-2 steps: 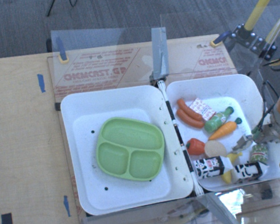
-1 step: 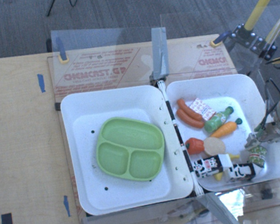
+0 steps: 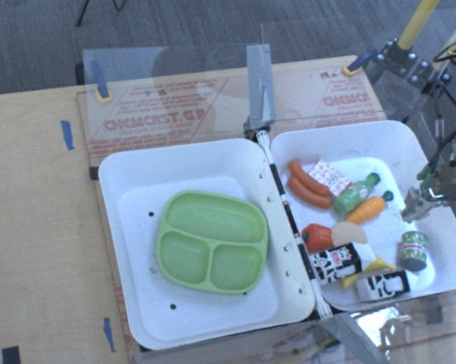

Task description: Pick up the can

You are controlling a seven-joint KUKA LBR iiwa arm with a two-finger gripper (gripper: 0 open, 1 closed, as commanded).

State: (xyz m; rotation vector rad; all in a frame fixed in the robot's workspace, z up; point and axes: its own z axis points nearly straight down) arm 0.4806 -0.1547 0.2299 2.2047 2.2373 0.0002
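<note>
The can (image 3: 413, 249) stands upright in the right bin (image 3: 422, 139), near that bin's right wall and toward its front edge. The gripper (image 3: 421, 201) hangs just above and slightly behind the can, at the bin's right side. Whether the gripper is released or clenched cannot be told from this view; nothing is seen held in it.

The step in hand is judged to be the approach. For a sound grasp, the gripper should be centred over the can's top before any descent is made, and the closing axis should be set across the can's round body. Clearance should be kept from the bin wall on the right and from the black-and-white carton (image 3: 383, 285) lying just beside the can at the front left. A yellow item (image 3: 374, 268) also lies close by and should not be caught.

The can is small and cylindrical, with a pale lid, a green band on its label and a darker lower body. It is judged rigid, though likely to tip if struck off-centre.
</note>
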